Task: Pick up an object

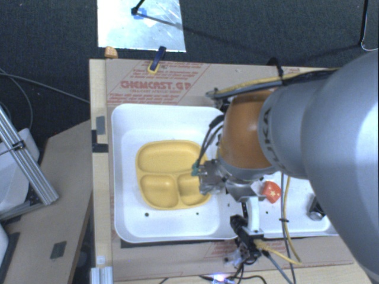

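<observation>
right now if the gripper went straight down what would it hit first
Most likely the right edge of the yellow tray in the left bin. The gripper hangs over that edge, near the wall between the bins, but its height is hard to judge from this slanted view.

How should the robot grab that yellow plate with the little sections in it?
Best bet is the yellow plate's raised outer rim on its far-left edge, coming straight down from above. It lies flat in the left white bin, so only the thin lip offers something to pinch. That left side has bare bin floor beside it. The hand sits over the plate's right edge.
</observation>
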You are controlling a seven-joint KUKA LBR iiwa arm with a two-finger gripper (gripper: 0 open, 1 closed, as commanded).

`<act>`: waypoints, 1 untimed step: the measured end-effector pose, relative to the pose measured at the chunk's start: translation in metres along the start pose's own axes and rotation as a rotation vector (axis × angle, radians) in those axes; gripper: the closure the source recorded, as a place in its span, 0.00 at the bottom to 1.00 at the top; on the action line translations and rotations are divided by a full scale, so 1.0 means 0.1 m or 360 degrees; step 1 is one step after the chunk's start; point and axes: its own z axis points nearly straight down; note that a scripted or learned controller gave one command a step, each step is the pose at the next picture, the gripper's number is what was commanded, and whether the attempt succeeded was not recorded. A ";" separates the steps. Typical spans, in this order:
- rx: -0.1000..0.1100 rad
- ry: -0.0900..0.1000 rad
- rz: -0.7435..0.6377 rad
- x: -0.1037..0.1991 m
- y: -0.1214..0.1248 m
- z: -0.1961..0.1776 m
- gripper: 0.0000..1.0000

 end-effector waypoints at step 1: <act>-0.0014 0.0005 -0.0002 0.02 0.55 0.78 1.00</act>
